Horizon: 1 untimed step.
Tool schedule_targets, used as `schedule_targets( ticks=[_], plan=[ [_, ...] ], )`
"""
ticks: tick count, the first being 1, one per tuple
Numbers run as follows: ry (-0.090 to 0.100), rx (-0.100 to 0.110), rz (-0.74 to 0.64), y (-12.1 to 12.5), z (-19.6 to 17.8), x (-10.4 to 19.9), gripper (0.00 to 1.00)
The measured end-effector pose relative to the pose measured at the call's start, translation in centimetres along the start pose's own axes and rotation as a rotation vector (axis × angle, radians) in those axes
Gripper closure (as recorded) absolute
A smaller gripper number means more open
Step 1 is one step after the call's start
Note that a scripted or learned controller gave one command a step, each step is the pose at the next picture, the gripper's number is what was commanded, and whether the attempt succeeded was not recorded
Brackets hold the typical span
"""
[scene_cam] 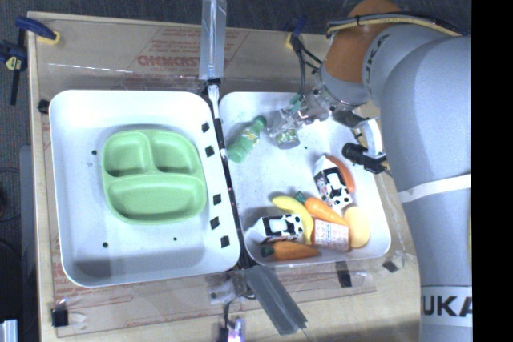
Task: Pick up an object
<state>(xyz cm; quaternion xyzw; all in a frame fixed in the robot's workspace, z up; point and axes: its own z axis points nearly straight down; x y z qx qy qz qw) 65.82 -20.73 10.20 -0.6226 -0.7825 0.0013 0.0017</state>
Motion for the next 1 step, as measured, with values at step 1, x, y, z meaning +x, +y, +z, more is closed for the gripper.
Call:
schedule_targets(
  ticks=[1],
  plan=[
    [-0.001,-0.004,0.095,0.50,-9.41,2.64,1.00]
  ],
)
